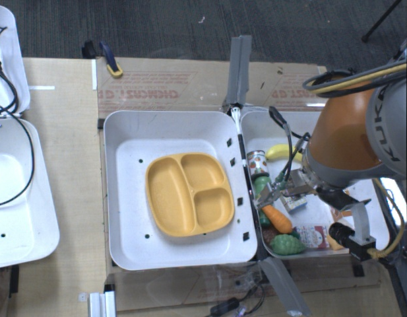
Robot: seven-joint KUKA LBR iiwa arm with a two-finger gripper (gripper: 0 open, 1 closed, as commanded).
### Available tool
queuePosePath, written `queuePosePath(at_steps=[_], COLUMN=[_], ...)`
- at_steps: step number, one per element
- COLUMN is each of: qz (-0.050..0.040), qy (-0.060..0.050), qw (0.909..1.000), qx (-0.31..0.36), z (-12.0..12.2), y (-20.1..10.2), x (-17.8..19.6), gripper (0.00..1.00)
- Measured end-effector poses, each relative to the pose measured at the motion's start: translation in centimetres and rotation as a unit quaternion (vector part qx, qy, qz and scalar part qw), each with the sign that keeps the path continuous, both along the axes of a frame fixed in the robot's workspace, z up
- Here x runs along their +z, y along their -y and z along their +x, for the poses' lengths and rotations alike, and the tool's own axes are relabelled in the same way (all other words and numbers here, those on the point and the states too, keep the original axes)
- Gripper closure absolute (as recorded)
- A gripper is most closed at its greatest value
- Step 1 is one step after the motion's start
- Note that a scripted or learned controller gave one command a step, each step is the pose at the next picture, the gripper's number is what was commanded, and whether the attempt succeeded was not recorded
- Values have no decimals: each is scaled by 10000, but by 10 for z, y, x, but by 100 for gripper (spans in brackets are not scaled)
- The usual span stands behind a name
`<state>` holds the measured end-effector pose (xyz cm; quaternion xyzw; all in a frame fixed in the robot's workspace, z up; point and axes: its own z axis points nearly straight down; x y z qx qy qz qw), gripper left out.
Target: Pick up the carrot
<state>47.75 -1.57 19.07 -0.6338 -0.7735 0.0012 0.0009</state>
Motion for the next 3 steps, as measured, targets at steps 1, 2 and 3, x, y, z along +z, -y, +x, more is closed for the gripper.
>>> queuePosePath(at_steps=[1,2,3], qz=[-1,1,-47], qy=[3,1,84], qw=[9999,9989,9763], qx=[135,471,2160], z=[0,-1,4], y=[-23,101,91], x=[0,-63,-93], gripper=[0,0,0])
